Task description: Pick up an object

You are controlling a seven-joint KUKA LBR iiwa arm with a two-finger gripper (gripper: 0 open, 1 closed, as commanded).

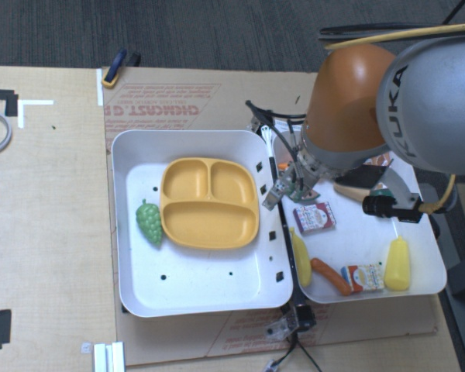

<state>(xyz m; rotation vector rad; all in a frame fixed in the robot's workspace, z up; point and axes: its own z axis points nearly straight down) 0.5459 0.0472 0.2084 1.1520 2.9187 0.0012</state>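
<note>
Looming largest in the camera view, the grey arm (430, 103) with its orange band reaches over the right bin (430, 285), and its gripper (283, 192) hangs at the divide between the two bins, just beside a small maroon packet (315, 218). Whether the fingers are spread or clenched, I cannot tell. Left bin (132, 277) holds a yellow divided plate (210, 204) touching green grapes (149, 222); the right has a carrot (331, 276) and yellow bottle (397, 263).

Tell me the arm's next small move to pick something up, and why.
Probably lower the gripper a little, toward the small red packet. The gripper hangs at the right bin's left wall, just up and left of the packet, with nothing seen between its fingers. The packet lies flat and apart from the carrot and the yellow bottle.
</note>
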